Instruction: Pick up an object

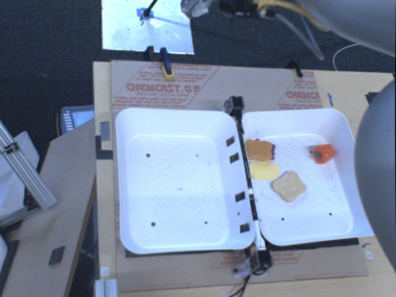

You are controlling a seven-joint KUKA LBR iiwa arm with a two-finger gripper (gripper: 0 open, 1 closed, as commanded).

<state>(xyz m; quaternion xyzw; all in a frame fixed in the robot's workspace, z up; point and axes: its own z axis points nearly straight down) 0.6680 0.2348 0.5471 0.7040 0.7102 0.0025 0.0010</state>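
Note:
Several small items lie in the right bin (337, 221). An orange-brown piece with a purple edge (260, 150) sits near the divider, with a flat yellow piece (265, 171) just in front of it. A tan toast-shaped piece (289, 186) lies next to the yellow one. A small red-orange object (322, 153) rests toward the bin's right side. My gripper (198, 0) hangs at the top edge of the view, well beyond the bins and over the dark floor, far from all the items. Nothing shows in its grasp.
The left bin (124, 184) adjoins the right one along a clipped divider (242, 178). Both stand on a cardboard sheet (204, 82) with a yellow clamp (167, 68) at the back. A silvery plate (147, 17) lies behind. The grey arm body (378, 178) overhangs the right edge.

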